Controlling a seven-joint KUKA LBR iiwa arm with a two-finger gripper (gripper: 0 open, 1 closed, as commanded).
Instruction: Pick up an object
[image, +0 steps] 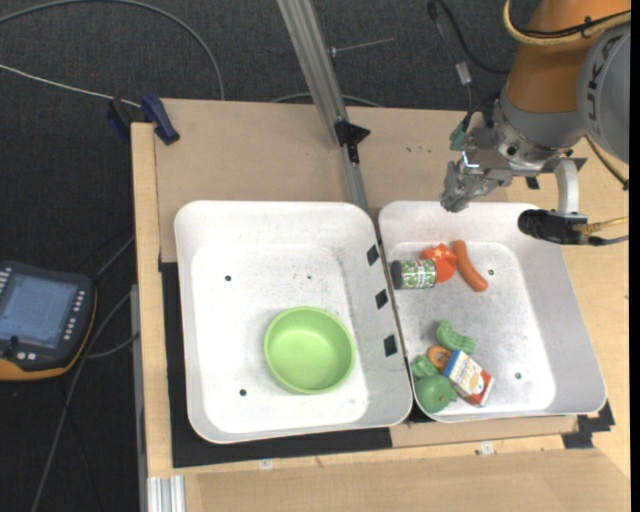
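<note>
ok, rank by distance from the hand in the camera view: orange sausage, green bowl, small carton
1. Orange sausage: upper part of the right bin, just below the hand.
2. Small carton: lower part of the right bin, near its front edge.
3. Green bowl: in the left bin, farthest from the hand.

Arm (560, 60) cut off by top and right edges; only wrist and orange band in frame. Gripper (456, 196) small and dark, tips merging above rear rim of right bin (560, 300). Label on small bottle (415, 273) too small to read. Cluster at front of bin (450, 375) overlapping, individual shapes unclear. Handheld pendant (35, 320) clipped at left edge.
</note>
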